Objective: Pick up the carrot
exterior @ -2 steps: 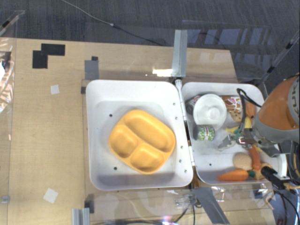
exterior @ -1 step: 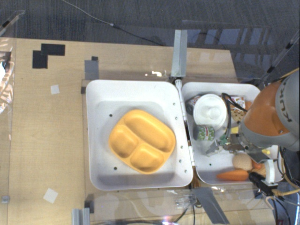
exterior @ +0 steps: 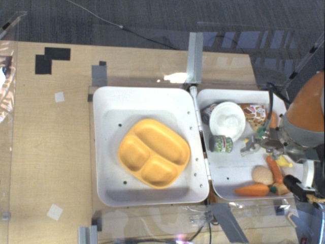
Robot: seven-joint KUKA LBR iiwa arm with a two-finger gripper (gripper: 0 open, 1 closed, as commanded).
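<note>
One carrot [exterior: 252, 190] lies flat along the front wall of the right bin [exterior: 223, 182], its green end pointing right. A second, thinner carrot [exterior: 275, 170] lies slanted just right of a beige round item [exterior: 262, 175]. My gripper [exterior: 252, 146] reaches in from the right, hanging over the middle of the right bin. It is above and behind both carrots and right of a small can [exterior: 221, 144]. Nothing orange shows at its tip. The grey wrist and orange band [exterior: 309, 105] cover the bin's right edge.
A white bowl [exterior: 227, 120] and a printed snack packet [exterior: 255, 116] sit at the back of the right bin. The left bin [exterior: 109, 136] holds a yellow divided plate [exterior: 154, 152]. A metal post [exterior: 195, 60] stands behind the wall between the bins.
</note>
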